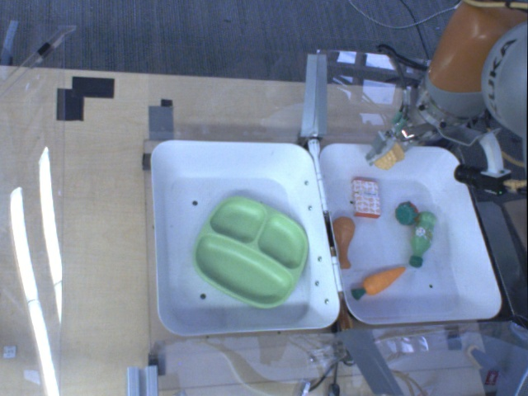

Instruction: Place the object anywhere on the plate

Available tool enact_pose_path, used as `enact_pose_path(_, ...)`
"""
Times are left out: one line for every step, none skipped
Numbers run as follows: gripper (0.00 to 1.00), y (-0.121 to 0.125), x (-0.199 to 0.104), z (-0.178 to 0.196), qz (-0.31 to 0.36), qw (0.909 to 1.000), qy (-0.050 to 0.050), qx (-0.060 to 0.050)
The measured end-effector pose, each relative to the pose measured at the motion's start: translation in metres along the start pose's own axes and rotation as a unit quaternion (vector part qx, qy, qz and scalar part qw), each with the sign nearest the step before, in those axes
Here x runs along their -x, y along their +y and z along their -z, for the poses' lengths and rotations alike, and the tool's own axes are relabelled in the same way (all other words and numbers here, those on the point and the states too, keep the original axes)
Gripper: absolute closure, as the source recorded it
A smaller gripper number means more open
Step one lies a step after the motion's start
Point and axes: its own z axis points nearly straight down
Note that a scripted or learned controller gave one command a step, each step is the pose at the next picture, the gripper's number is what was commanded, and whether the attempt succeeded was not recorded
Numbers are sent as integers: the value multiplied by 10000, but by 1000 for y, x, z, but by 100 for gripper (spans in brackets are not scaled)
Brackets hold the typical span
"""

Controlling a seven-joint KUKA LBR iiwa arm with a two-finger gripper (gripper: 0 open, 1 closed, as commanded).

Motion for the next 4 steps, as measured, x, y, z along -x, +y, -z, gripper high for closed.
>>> enact_pose_path(100,-4,-89,-13,6,10000,18,-19)
enact_pose_path(100,-47,-157,-12,472,9989,21,-19)
enact_pose_path(100,-70,-238,-12,-179,9998,25,-31)
enact_pose_path(0,-70,-238,-12,-189,9998,24,-29)
